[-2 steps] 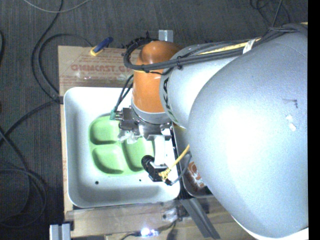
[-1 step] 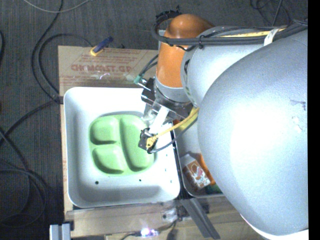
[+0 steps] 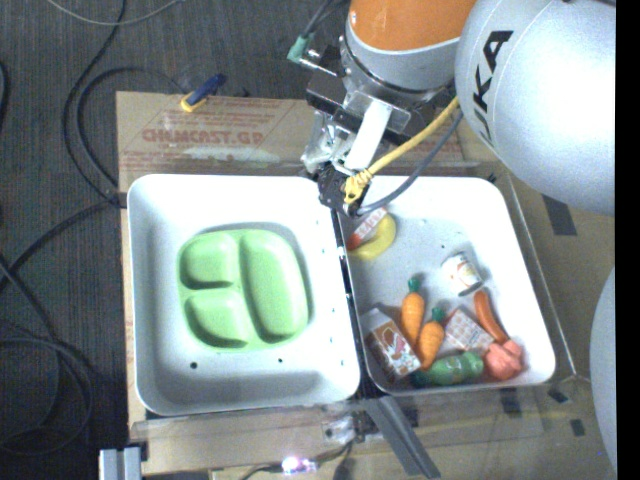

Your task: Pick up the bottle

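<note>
Hovering at upper centre, the gripper sits up-left of the bottle, which slants up-right just beside it; we cannot tell its opening.

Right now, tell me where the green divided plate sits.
In the camera view, the green divided plate lies in the middle of the left bin, across the shared rim from the two carrots in the right bin.

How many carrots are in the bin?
2. One carrot lies near the middle of the right bin, and the other carrot sits just below and right of it, touching. More might be hiding under the other toys.
</note>
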`<state>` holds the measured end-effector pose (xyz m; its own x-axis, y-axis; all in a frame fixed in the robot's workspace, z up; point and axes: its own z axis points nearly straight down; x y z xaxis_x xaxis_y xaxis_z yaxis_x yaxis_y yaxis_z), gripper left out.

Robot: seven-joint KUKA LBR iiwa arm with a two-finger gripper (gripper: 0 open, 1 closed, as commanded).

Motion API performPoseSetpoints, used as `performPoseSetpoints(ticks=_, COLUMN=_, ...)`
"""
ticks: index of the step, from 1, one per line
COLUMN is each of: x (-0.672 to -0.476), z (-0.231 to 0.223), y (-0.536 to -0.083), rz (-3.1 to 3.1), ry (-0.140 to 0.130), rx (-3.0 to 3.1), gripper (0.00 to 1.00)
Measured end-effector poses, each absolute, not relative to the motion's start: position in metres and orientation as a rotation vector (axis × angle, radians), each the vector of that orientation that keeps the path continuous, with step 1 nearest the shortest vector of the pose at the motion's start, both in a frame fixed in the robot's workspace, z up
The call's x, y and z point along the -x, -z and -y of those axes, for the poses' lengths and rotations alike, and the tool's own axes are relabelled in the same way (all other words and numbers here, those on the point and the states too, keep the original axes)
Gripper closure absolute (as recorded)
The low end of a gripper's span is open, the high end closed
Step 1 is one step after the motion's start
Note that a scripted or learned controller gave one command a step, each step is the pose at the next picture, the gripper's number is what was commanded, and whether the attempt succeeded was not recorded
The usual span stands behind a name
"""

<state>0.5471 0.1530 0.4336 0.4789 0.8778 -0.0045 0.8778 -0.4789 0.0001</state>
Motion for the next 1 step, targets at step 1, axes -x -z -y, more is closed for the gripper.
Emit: performPoseSetpoints(ticks=1, x=-0.5121, z=-0.1976, y=-0.324, rz=-1.759, ry=0.01, rx=-2.602, gripper=1.0)
